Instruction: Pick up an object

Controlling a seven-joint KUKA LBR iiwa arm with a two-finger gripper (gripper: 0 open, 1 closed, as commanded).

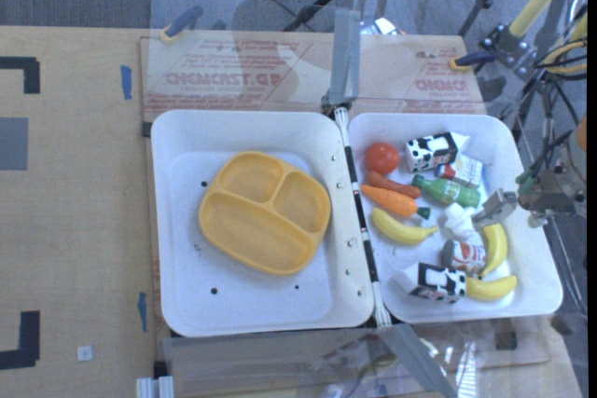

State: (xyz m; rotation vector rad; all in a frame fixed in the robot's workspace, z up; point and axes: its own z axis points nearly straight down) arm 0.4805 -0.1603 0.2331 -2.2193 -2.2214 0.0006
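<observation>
The right bin holds a heap of toy food. A red tomato lies at its upper left, above an orange carrot and a yellow banana. A green bottle rests mid-bin, below a cow-patterned carton. Two more bananas and a second cow-patterned carton sit at the lower right. My gripper hangs over the bin's right side, just above the upright banana, with nothing visibly in it.
The left bin contains a yellow divided plate. A raised hinge ridge separates the two bins. Cables and stand legs crowd the area to the right of the bench.
</observation>
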